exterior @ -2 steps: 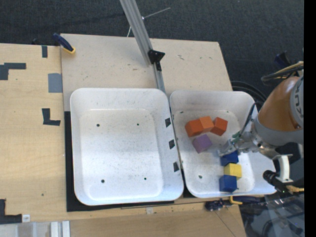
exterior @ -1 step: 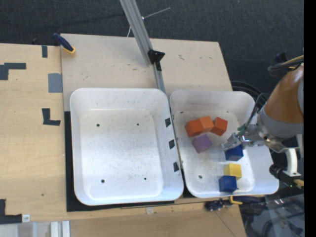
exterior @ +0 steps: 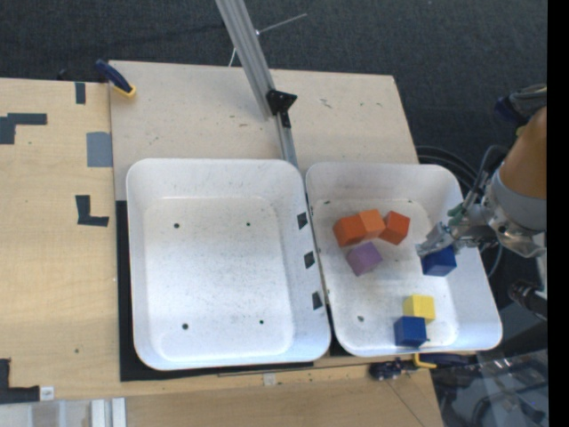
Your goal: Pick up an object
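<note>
A wooden bench seen from above carries two shallow white bins side by side; the left bin [exterior: 213,265] has nothing in it but specks, and the right bin [exterior: 373,185] holds several small blocks. A grey robot arm [exterior: 520,194] with an orange band reaches in over the right bin's right edge, and its gripper [exterior: 442,243] sits directly on top of a blue block [exterior: 439,262] near that edge. How far the gripper is open, and whether it has the block, cannot be told; the metal parts blur into the block's top. Toward the middle of the right bin, two orange blocks [exterior: 369,228] touch each other, with a purple block [exterior: 364,258] just below them. Near the bin's front right corner a yellow block [exterior: 420,306] rests against another blue block [exterior: 410,330]. The blocks look like matte, hard-edged cubes, probably foam or painted wood; the bins look like smooth moulded plastic with rounded corners. The likely risk is that the block slips free on lifting if it is caught off-centre or at a corner, or gets pushed against the sloped bin wall instead of gripped.
</note>
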